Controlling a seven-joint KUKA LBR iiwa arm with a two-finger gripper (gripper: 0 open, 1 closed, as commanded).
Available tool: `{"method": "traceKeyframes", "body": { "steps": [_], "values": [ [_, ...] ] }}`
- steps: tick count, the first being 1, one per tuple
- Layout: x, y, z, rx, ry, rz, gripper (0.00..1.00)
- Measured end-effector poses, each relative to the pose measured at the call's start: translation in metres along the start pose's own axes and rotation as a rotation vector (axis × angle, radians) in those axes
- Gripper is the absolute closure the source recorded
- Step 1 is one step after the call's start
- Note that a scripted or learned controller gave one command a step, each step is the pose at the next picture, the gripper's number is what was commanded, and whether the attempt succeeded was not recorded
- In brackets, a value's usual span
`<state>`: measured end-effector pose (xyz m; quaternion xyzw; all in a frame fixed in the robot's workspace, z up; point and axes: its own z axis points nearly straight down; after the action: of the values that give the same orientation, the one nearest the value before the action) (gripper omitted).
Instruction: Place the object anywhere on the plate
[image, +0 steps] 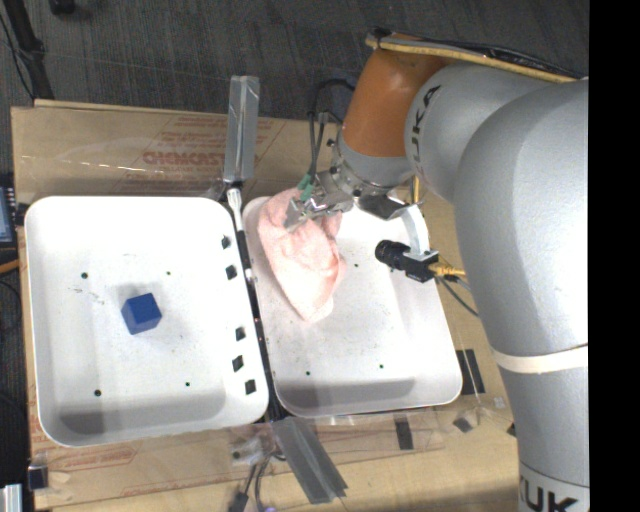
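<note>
Grey is most of what you see on the right: the big KUKA arm (520, 250) fills the 3 o'clock side of the shot, with its orange band (385, 100) up near 12 o'clock. Under everything is a brown cardboard-covered counter (120, 150). Two white bins sit on it side by side, the left bin (60, 300) at 9 o'clock and the right bin (400, 350) around the centre. In the right bin's top-left part there's a pale pink cloth (305, 265), crumpled, hanging down toward 6 o'clock in a sort of point. The gripper (312, 205) is right at the cloth's top edge, at about 12 o'clock of it, and the fabric looks bunched up between the metal fingers, so it's pinching the cloth. Smallest thing: a blue cube (142, 312) sitting alone in the left bin, well apart from the cloth.
</note>
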<state>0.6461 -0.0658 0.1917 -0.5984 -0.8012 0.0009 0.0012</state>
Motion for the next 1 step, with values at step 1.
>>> {"method": "traceKeyframes", "body": {
  "steps": [1],
  "values": [
    [0.0007, 0.0003, -0.04, 0.0, 0.0, -0.007, 1.0]
  ]
}}
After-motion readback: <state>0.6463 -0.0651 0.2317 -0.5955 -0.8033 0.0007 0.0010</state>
